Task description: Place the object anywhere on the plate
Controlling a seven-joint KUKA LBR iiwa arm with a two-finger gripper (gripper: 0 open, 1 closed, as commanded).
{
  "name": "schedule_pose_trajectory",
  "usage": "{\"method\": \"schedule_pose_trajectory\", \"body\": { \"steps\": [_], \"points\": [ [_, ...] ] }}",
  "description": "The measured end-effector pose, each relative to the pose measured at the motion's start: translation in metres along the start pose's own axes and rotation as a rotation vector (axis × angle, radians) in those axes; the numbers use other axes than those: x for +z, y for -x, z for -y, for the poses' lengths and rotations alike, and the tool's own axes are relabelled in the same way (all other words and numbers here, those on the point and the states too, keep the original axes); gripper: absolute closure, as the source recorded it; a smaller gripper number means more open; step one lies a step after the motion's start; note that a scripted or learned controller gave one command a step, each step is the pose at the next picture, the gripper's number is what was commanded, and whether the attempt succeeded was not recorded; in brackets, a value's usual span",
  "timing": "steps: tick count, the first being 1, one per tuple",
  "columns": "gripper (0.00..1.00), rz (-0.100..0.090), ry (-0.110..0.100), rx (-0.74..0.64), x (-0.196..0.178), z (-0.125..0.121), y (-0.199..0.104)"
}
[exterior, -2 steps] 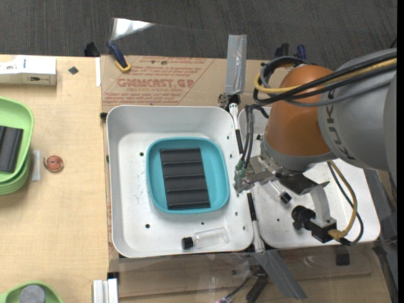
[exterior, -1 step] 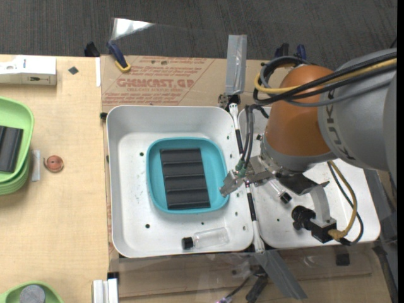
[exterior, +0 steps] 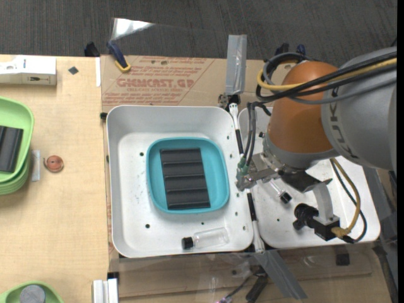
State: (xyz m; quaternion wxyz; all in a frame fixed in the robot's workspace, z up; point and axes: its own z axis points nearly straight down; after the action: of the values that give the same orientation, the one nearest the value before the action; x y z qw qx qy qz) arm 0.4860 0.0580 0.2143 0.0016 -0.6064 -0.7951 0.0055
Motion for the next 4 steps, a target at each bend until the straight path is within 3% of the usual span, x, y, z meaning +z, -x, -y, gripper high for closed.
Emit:
{"method": "schedule_pose_trajectory", "body": {
  "steps": [1,2,4],
  "points": [
    [0.00,0.000,0.000,0.000,0.000,0.000,0.000],
    [0.00,-0.002,0.006,-0.003,0.044,-0.057,-0.031],
    [0.00,-0.003,0.008,0.043,0.011,-0.046,0.080]
  ]
}}
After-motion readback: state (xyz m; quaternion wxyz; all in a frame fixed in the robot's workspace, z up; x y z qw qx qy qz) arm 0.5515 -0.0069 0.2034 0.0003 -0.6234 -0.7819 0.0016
